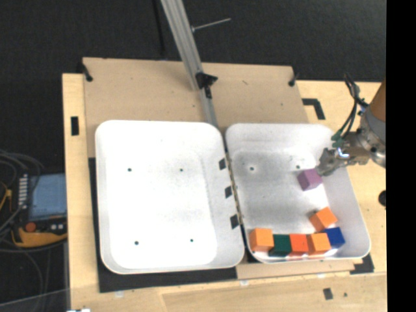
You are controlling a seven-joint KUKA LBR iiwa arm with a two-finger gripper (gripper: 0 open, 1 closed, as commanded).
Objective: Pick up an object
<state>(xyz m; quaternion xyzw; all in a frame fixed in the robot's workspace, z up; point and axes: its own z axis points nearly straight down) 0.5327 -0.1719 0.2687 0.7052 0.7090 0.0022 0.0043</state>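
the gripper hung over the right bin, near its right wall. the purple block lay just below and left of it, apart; whether the gripper was open could not be told.

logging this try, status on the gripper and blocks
Gripper over right white bin, beside small purple block; grasp unclear. Orange, green and blue blocks along near wall. Nothing in the way.

Robot lab: bench, twin white bins
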